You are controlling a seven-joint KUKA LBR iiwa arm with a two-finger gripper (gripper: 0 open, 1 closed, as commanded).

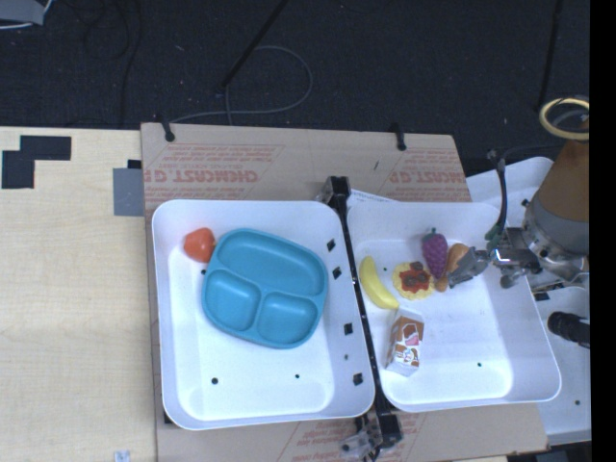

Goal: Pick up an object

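Note:
The right bin (pixel 500 373) holds a yellow banana (pixel 376 285), a round yellow and red pizza toy (pixel 413 281), a purple bunch of grapes (pixel 435 252), a small orange piece (pixel 456 255) and a white and brown carton (pixel 407 344). My gripper (pixel 465 269) reaches in from the right, low over the bin. Its tip sits just below and to the right of the orange piece, close to the grapes. Nothing is seen held in it.
In the left bin (pixel 192 383) lies a blue divided plate (pixel 265 287), with a red-orange tomato (pixel 199 244) at its upper left. A black divider (pixel 348 287) runs between the bins. The arm's grey wrist (pixel 553 243) hangs over the right bin's right rim.

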